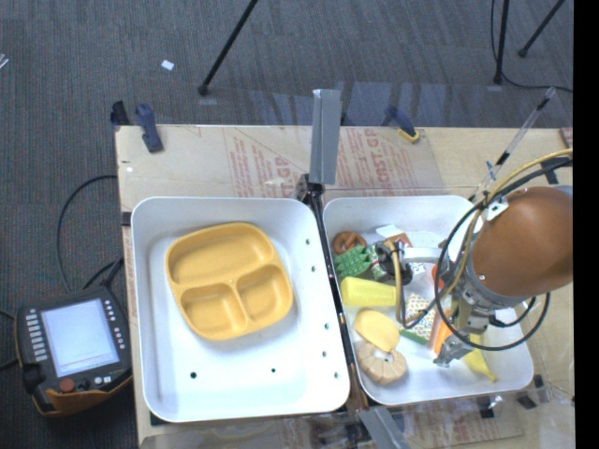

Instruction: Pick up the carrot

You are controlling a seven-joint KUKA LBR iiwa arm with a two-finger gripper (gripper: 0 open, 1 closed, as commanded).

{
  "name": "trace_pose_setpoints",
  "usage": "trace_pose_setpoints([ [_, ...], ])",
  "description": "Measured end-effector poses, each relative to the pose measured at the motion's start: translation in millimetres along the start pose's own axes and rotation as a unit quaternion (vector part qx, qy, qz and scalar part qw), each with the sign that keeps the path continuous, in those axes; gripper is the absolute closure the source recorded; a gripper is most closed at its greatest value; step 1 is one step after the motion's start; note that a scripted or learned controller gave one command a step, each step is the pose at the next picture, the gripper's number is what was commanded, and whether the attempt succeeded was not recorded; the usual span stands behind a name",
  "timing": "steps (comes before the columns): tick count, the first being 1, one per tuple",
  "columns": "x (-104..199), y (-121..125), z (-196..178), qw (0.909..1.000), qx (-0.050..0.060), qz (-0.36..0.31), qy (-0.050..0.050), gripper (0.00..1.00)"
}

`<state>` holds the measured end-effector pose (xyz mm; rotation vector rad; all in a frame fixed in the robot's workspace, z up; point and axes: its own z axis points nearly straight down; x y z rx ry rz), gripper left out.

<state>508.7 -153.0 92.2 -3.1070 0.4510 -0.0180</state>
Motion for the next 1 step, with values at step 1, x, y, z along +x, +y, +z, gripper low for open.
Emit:
trace_pose_setpoints([
  [1, 0.4, -3.7, -7.1, 1.0, 0.004, 0.003, -0.002, 1.0],
])
